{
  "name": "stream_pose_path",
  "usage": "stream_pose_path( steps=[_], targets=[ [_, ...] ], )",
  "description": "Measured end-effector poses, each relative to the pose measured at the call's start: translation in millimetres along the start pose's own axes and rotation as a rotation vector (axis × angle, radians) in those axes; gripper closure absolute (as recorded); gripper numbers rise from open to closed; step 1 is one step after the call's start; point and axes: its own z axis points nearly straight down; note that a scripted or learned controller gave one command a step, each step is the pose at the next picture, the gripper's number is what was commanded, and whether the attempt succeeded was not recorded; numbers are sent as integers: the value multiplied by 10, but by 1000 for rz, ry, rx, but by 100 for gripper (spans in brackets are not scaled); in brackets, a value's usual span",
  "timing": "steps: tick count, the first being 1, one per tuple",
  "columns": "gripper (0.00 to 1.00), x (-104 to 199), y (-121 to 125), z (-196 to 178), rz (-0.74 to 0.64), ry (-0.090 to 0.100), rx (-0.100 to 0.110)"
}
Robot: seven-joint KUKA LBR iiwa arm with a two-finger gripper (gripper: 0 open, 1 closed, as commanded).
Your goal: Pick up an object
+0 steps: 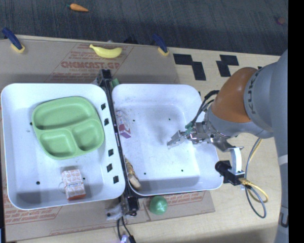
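2 bins: left bin [10, 135] holds green tray [67, 126], small carton [72, 183]; hand [175, 139] over right bin [192, 92], grip state unclear.

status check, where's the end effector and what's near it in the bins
End effector low over the right bin, nothing between its fingers. Nearest object: small pink-and-white packet at that bin's left wall. Path between them bare.

Dark grey carpet floor [142, 9] running across top of view, w/ small orange bit [79, 7] lying on it upper left. Bench top [142, 65] showing as brown cardboard w/ red print, black square marks [207, 65] sitting near right. Blue clamps [13, 39] gripping cardboard's far edge. Light falling even, soft; no hard shadows. Walls, windows: can't tell.
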Motion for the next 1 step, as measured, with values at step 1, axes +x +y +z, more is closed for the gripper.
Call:
stream_pose_path(
  steps=[1],
  targets=[
    [0, -2, -279, -18, 0, -1, -1]
  ],
)
